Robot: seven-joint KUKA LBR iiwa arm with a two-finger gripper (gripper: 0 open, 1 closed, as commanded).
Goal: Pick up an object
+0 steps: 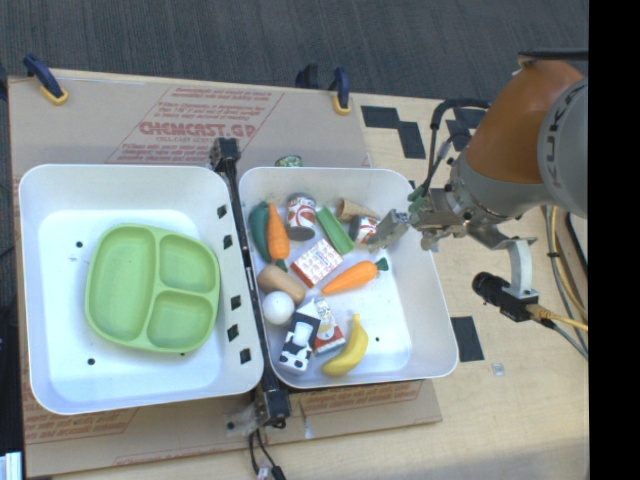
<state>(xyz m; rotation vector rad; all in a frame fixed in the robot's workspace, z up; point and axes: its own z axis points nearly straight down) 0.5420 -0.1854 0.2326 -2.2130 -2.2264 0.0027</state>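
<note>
White plastic makes up both shallow bins on the tabletop (480, 368), and they sit side by side on a sheet of brown cardboard (200, 118) printed with red lettering. Inside the left bin (40, 298) lies a light green divided plate (152, 288) with three compartments. All the small objects are crowded into the right bin (425, 318), mostly toward its left and middle. An orange carrot (350, 277) lies slanted near the centre, just beside a red-and-white printed box (316, 262). A second carrot (277, 231) lies near the bin's left wall next to a dark green vegetable (260, 226), and a green cucumber (334, 231) lies close to a small can (301, 211). Lower down there is a white egg (277, 308), a tan rounded piece (280, 282) just above it, a black-and-white cow toy (295, 348), and a yellow banana (347, 348) near the front wall. Reaching in from the right, the gripper (390, 230) hangs at the bin's upper right, above its right rim; I cannot tell how it is set, and nothing is visibly held in it.
</note>
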